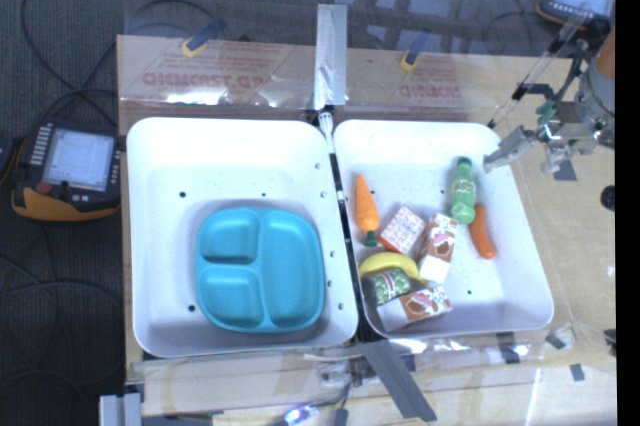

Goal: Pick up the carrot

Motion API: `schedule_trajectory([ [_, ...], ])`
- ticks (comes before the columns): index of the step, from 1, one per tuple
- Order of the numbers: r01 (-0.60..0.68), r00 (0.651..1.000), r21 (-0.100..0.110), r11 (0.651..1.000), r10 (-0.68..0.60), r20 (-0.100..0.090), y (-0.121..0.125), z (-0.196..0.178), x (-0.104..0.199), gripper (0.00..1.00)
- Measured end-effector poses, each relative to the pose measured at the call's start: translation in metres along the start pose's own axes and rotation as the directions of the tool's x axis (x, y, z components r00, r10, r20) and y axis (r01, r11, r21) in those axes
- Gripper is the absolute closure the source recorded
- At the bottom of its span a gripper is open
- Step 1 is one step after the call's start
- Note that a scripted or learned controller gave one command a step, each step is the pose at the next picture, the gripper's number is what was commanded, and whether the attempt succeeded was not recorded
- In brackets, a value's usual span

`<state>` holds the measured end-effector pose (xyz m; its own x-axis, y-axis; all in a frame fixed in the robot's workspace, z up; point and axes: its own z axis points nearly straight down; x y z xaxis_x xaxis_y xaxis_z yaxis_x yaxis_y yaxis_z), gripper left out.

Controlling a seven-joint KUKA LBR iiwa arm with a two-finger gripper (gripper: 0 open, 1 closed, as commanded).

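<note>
1. Now, starting at your far left, a handheld control pendant [65, 169] with a lit screen lies on the dark floor beside the bench.
2. Next comes the left bin [160, 154]. It holds a blue divided plate [262, 269], set toward the bin's near right part.
3. Behind both bins you will see a brown cardboard sheet [250, 79], with a strip of silver tape [331, 54] running down toward the seam between the bins.
4. Moving into the right bin [520, 304], the carrot [366, 206] is the first thing you meet: it lies close against the bin's left wall, orange body with its green end pointing toward you, apart from the gripper.
5. Just right of the carrot sits a red checked box [402, 229], and below it a yellow banana [388, 264] touching a dark can [385, 288].
6. A small carton [438, 250] and a red packet [427, 303] crowd the middle of that bin.
7. Further right a green bottle [462, 191] lies lengthwise, with a second orange piece [483, 232] just beside its lower end.
8. At the right edge, the gripper [557, 139] hangs over the bench outside the bin, nothing visibly between its fingers; how far it is open you cannot tell from this view.
</note>
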<state>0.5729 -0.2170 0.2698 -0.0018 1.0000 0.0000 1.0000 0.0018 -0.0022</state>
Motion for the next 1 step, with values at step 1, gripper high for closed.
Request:
schedule_trajectory([
  [1,0.129,0.992,0.001,0.992,-0.129,0.000,0.0258,0.0965,0.0647,0.00],
])
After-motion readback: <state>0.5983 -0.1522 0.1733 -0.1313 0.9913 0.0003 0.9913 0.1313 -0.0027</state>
